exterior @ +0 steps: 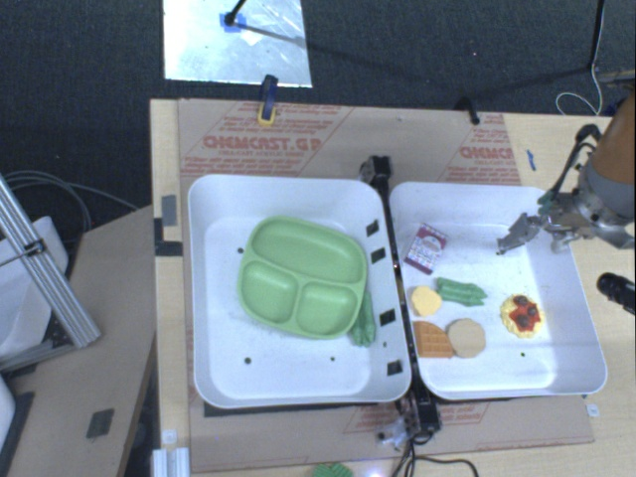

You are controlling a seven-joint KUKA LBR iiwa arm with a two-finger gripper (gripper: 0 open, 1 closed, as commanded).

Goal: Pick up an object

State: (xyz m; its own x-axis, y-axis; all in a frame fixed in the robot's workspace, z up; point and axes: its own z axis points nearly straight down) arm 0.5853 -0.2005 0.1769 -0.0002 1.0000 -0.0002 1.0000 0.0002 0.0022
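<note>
Hovering open-fingered, empty gripper (pixel 534 235) above round yellow, red-topped toy food (pixel 522 315).

One fixed camera, high above the surface (pixel 328 127), looking down at a slant.

You look from above and a little from the near side, so the far edge of the surface lies toward the top of the picture and the near edge toward the bottom. The left bin (pixel 214 296) and the right bin (pixel 566 306) both fit whole in the frame, side by side near the middle. The camera stands far enough back that you also see dark floor (pixel 79 68) beyond the surface and a metal frame (pixel 40 276) at the left. The arm (pixel 611 182) enters from the right edge.
</note>
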